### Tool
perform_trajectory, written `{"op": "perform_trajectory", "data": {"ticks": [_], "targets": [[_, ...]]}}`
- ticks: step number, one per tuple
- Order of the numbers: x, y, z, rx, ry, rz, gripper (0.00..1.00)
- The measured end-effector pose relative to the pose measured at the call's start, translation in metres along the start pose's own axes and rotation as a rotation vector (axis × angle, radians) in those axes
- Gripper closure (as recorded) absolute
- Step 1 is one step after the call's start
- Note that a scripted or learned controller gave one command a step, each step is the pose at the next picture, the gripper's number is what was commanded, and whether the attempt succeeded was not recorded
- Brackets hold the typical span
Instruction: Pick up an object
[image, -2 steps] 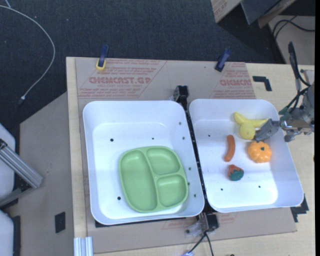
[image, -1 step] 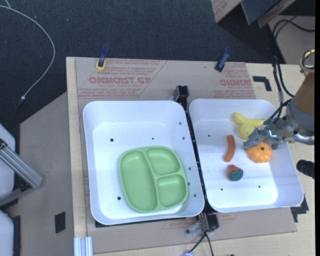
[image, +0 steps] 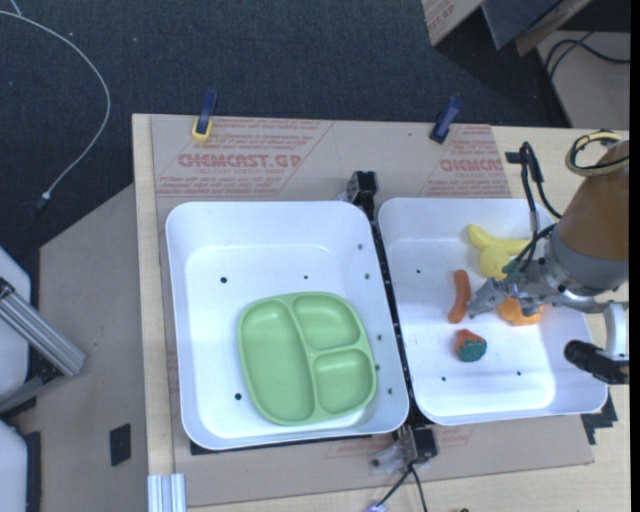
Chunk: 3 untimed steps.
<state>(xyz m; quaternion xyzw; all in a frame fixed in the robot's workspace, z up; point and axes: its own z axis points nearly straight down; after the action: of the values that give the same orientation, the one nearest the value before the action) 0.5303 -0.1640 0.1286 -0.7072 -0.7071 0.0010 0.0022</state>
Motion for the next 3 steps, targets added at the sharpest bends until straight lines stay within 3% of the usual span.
{"op": "perform_trajectory", "data": {"ticks": [1,2,3], "targets": [[0.001,0.000,0.047,0.000,0.000,0.000,0.00],[0.000,0.001,0.034,-0.006,-0.002,0.000,1.00],[0.000,-0.007,-0.010,-0.006,-0.002,0.000,1.00]]}}
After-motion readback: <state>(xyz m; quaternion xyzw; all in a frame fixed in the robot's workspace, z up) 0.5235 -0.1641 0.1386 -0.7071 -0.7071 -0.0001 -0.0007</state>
